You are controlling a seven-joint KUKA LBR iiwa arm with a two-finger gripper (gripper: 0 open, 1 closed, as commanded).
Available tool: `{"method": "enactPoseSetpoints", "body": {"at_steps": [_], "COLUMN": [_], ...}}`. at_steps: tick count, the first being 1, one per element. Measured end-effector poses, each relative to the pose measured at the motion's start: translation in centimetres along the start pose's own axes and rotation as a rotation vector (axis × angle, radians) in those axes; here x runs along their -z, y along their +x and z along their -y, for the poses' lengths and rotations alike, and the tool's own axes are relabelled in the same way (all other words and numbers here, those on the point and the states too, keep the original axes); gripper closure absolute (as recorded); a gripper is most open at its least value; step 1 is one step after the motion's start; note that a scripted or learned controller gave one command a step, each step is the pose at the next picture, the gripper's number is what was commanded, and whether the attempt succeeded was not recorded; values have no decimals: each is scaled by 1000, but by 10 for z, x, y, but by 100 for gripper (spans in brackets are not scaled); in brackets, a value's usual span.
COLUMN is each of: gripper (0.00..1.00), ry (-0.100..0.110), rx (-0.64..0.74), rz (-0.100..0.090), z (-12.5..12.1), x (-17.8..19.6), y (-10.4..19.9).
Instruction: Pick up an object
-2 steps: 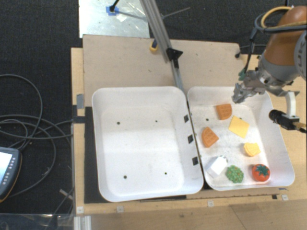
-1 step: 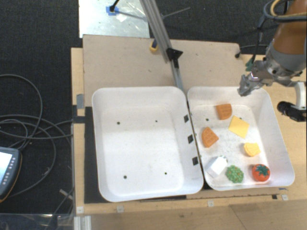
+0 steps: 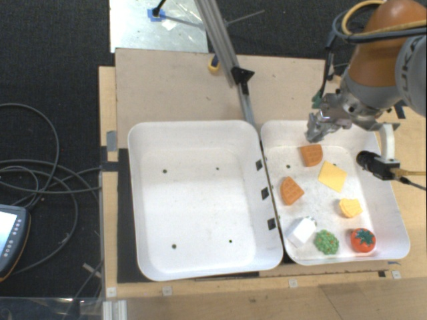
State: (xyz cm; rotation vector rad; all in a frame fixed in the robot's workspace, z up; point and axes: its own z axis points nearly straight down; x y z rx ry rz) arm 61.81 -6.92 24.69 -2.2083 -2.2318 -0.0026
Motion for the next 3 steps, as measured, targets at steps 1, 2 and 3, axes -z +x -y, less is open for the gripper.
{"method": "enactPoseSetpoints", "body": {"at_steps": [1, 2, 3], "gripper": [100, 100, 100], "ry": [1, 0, 0], "rx": [0, 1, 0], "rz": [0, -1, -1], "z": [19, 27, 47], "x": [-12, -8, -3], "y": [50, 111, 160]}}
